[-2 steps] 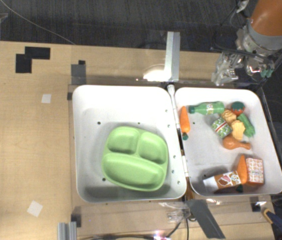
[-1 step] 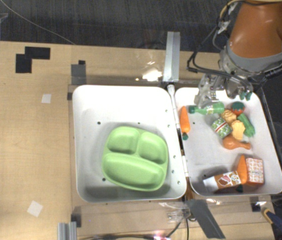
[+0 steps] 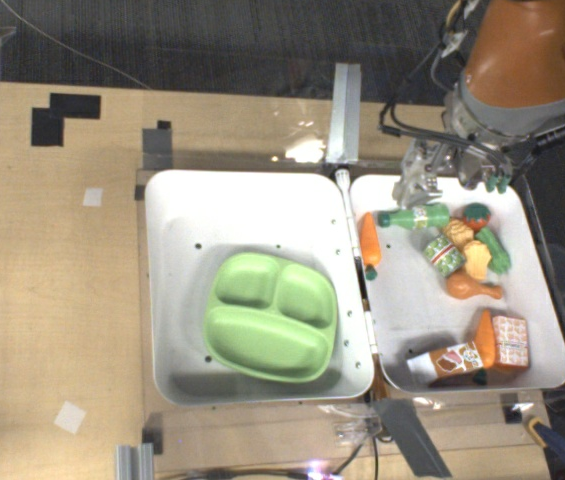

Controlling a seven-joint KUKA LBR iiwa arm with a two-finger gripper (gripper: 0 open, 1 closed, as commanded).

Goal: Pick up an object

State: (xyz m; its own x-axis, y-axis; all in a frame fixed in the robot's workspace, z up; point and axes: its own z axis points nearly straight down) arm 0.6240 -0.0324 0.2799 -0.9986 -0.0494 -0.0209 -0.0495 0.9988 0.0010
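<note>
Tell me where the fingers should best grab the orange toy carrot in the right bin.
Probably mid-body on the orange toy carrot, coming straight down. It lies lengthwise along the right white bin's left wall, apart from the other toys, so closing across its narrow width should work.

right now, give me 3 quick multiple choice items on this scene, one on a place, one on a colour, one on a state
1. Where does the divided plate lie?
A. left bin
B. right bin
C. on the bench

2. What colour is that plate?
A. white
B. green
C. orange

3. How does the green bottle rest?
A. upright
B. on its side
C. inside the plate

Key: 1 A, the plate lies in the left bin. 2 B, it is light green. 3 B, the bottle lies flat in the right bin, below the pincer.
</note>
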